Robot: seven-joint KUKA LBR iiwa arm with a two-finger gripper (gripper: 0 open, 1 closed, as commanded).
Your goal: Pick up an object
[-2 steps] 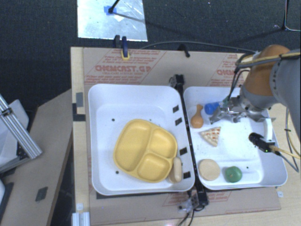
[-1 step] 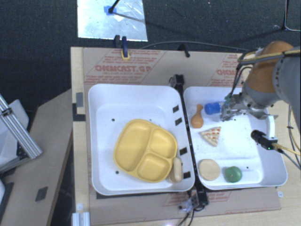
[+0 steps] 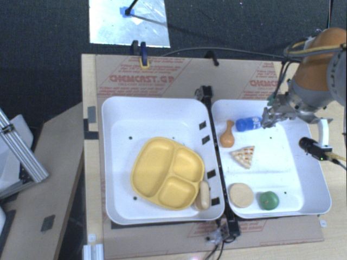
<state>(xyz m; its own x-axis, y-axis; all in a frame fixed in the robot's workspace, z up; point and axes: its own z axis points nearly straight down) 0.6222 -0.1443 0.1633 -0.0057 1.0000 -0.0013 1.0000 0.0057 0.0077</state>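
End effector [image 3: 267,118] beside cylindrical blue bottle [image 3: 248,124].

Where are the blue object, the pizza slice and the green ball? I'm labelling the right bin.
blue object [image 3: 248,124]: camera view, its middle.
pizza slice [image 3: 243,156]: camera view, its centre.
green ball [image 3: 268,200]: camera view, its top.

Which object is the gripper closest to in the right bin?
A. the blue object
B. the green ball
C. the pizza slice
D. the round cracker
A. The gripper sits right beside the blue object at the far end of the right bin, while the other items lie nearer the camera.
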